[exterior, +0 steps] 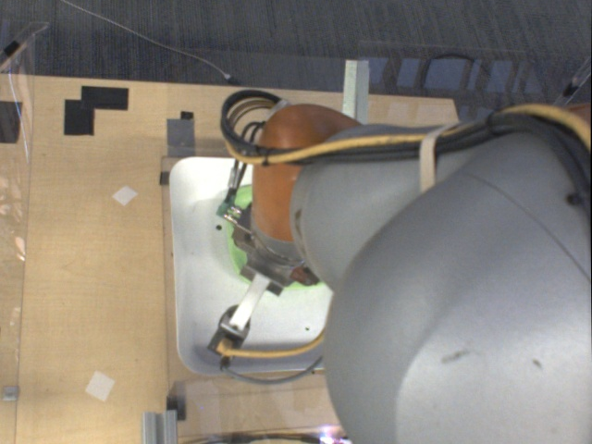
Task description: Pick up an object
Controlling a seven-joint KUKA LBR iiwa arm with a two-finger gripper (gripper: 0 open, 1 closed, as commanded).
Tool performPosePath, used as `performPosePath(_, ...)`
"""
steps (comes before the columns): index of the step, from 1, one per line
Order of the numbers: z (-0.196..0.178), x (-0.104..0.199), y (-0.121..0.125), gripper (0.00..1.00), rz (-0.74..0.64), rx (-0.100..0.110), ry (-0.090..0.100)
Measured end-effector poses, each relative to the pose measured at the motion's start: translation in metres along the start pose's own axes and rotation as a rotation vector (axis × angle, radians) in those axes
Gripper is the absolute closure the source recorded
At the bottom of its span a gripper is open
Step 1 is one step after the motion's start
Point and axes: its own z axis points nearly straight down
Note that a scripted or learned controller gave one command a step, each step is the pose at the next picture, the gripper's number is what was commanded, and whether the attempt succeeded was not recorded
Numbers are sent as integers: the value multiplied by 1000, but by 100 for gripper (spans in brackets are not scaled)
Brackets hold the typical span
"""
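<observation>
Arm [444, 276] reaches in over the white bin [199, 276], with the orange band [277, 174] above the wrist. Gripper [268, 265] sits low over the bin floor, under the wrist; how far open it is, or whether it holds anything, cannot be told.

Task's thing: a pale green object [242, 248], seen as slivers round the gripper. It lies well off the bin's left wall, about midway between far and near walls. Shape and kind hidden.

Handling (judgement): the even, matte colour suggests plastic or foam – probably light and not fragile, possibly a little slick. Best hold is likely across its narrower span, near the middle, from straight above.

Surface: bin floor smooth and white, with bare room toward the left wall and near-left corner – no crowding there. Bench [83, 276] is pale wood with black marks [92, 109] at its far-left corner; dark carpet [277, 17] beyond
</observation>
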Motion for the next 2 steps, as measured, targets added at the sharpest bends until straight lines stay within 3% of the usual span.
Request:
performPosePath(1,4,4,-2,100,292,0,0)
performPosePath(2,-8,-12,8,100,781,0,2)
